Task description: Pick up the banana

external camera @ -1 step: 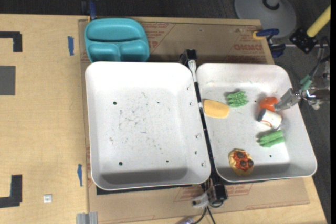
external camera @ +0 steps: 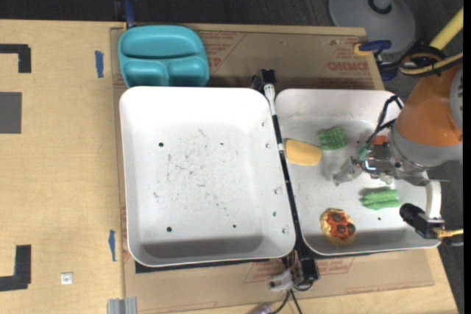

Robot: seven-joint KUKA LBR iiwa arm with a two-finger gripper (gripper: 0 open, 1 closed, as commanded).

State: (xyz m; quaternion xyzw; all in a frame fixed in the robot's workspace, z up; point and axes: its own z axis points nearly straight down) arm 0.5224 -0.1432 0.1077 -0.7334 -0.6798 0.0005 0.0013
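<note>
In the left bin [external camera: 199,173], nothing obstructs. Right bin [external camera: 324,103]: banana [external camera: 302,153] lies against the left wall, just beside the divider, so that side leaves little finger room; its right flank is open. Gripper [external camera: 352,169] hovers near, right of it, nothing visibly held; its grip state cannot be told.

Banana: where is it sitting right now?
The banana lies in the right bin, against its left wall, left of the upper green toy and above the orange toy.
</note>
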